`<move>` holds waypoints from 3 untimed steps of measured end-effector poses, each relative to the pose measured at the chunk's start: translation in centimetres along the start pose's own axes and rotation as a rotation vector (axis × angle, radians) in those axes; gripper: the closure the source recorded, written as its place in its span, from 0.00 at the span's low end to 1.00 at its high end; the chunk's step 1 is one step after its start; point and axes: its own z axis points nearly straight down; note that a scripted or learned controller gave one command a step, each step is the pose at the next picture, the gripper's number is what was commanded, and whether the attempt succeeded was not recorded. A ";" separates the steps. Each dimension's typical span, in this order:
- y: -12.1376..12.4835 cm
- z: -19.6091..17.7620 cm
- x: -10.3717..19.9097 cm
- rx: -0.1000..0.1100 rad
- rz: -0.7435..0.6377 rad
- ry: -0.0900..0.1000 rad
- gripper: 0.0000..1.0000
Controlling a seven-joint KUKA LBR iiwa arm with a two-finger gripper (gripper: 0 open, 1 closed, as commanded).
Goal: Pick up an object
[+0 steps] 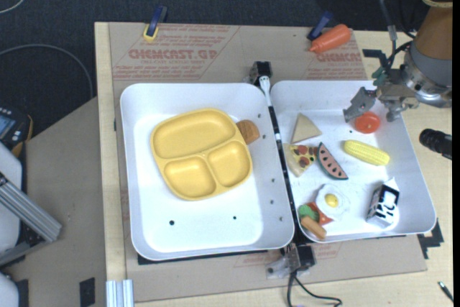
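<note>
Arm [431,47] in from right, gripper [374,106] over right bin [424,190], jaws spread wide around the tomato [367,123], nothing held. Tomato sits in bin's far-right part, near corn [366,152]. Probably light, rigid plastic, slick and round; grip across widest middle. Small, red, glossy.

Two white bins sit side by side: the left bin [144,226] carries one yellow divided plate [201,153] and one brown bread piece [249,130]. The right bin [410,208] carries one sandwich wedge [305,128], one pizza slice [301,158], one watermelon slice [331,162], one corn cob [366,152], one red tomato [367,123], one fried egg [332,200], one black-and-white carton [384,203] and one hot dog with greens [313,221].
</note>
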 end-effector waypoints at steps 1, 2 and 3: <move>0.2 -0.5 0.0 -0.010 -0.002 -0.002 0.00; -0.6 4.3 0.6 -0.005 -0.001 0.000 0.00; -0.1 10.5 0.3 -0.003 -0.001 0.000 0.00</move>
